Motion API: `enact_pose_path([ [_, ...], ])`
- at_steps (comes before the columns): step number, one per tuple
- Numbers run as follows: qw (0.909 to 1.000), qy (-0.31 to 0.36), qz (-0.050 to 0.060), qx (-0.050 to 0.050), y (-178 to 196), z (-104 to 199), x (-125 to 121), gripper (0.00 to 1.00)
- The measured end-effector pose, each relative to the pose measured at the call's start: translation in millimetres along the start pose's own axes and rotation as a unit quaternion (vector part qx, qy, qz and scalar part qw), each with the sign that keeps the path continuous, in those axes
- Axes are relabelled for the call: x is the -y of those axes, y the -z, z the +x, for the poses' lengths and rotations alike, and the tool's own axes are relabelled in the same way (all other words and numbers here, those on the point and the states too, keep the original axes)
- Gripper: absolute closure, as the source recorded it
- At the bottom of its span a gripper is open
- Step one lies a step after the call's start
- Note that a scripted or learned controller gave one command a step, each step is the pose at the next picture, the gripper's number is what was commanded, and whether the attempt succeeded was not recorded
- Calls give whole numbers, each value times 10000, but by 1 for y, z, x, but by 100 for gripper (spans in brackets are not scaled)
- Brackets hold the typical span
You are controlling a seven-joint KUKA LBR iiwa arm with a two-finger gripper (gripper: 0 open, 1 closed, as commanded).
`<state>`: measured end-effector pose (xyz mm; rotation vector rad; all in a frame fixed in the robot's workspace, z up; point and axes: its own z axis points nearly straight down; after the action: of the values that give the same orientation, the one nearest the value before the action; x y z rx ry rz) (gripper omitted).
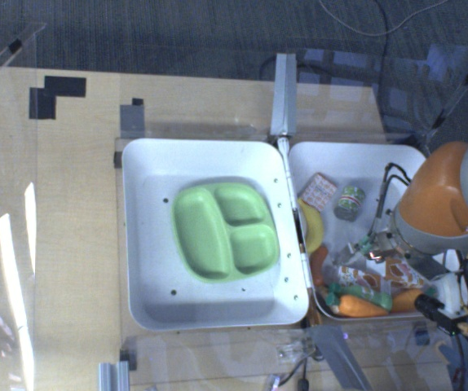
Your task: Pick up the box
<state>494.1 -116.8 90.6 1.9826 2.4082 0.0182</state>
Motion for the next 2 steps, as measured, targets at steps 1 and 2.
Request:
enact_pose_path([
  [1, 10000, 11, -13, -15, 11, 1, -2, 100],
  [2, 10000, 8, -27, -6, 12, 0, -3, 0],
])
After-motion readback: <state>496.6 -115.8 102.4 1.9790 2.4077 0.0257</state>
